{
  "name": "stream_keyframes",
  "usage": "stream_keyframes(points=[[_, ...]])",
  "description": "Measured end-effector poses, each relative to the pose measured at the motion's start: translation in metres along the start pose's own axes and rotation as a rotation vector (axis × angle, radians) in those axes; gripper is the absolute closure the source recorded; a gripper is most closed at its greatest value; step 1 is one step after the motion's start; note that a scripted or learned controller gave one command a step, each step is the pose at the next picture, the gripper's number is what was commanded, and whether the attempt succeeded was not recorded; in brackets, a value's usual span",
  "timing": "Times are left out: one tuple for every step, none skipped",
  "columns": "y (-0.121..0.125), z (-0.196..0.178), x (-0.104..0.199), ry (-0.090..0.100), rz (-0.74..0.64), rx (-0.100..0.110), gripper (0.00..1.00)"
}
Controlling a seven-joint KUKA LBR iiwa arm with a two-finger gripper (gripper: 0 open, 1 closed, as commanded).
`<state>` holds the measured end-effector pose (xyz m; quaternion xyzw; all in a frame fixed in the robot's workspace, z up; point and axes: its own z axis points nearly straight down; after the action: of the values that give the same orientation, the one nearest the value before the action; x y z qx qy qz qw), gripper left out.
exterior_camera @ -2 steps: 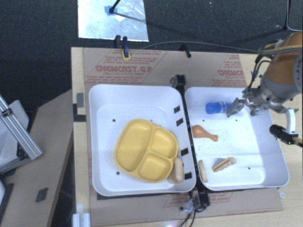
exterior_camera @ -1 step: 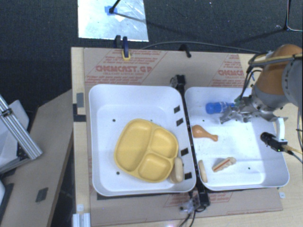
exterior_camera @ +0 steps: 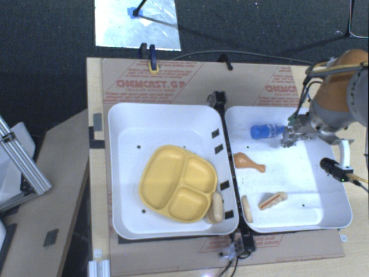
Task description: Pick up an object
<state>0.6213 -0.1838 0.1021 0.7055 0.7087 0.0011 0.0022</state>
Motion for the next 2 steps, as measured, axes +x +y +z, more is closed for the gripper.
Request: stream_keyframes(points=[[-0.006, -0.047, 0.001, 0.0, 0.003, 0.0, 1.0], [-0.003, -0.094, 0.007, 0.0, -0.001, -0.002, 1.0]])
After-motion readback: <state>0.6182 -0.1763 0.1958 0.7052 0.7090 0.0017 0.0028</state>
